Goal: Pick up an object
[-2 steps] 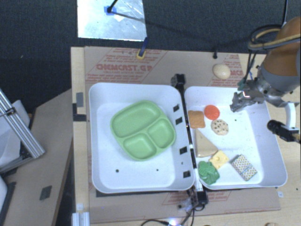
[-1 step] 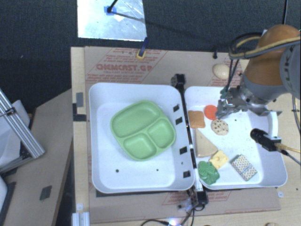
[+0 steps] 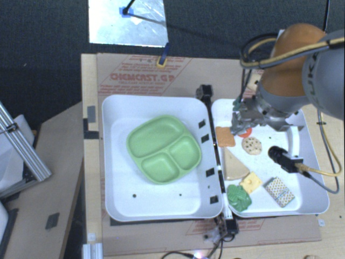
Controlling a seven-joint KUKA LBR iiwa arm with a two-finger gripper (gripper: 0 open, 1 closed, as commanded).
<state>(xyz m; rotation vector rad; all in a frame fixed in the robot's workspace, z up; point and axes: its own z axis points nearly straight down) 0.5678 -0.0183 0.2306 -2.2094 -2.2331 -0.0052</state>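
cookie (image 3: pixel 252 144) (round, tan, dark-speckled) lies flat just below the tool (image 3: pixel 241 127).

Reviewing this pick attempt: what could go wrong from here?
The gripper hangs over crowded toy food at the right bin's far end: the orange slab and cookie lie close together, so it may nudge one or catch both. The slab sits near the bin's inner wall, leaving little finger room.

Cardboard sheet (image 3: pixel 144 75): we read red mirrored print just beyond the far rim of the left bin (image 3: pixel 116 104), roughly "CHEMCAST GP".
Cardboard's near edge: we see more red print below the left bin, too small for us to read.
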